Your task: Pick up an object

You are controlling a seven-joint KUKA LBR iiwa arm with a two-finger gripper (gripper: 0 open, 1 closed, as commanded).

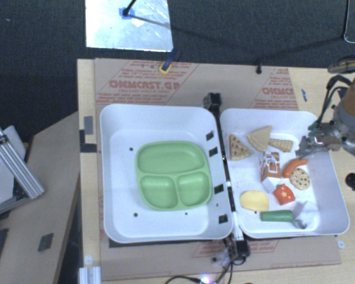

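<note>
Red print on the brown board under the bins reads "CHEMCAST GP"; the small carton carries markings too fine to read. Gripper hangs over the right bin's far-right rim, near the sausage; finger spread can't be judged. Toy foods lie in that bin.

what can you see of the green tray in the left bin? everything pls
The green tray is a pale green, smooth, plastic-looking dish with rounded corners. It has three compartments: one wide one along the far side and two smaller ones along the near side, split by raised ridges. All three look bare. It lies flat and right way up near the middle of the left bin, turned slightly against the bin's edges. It touches just the bin floor.
</note>
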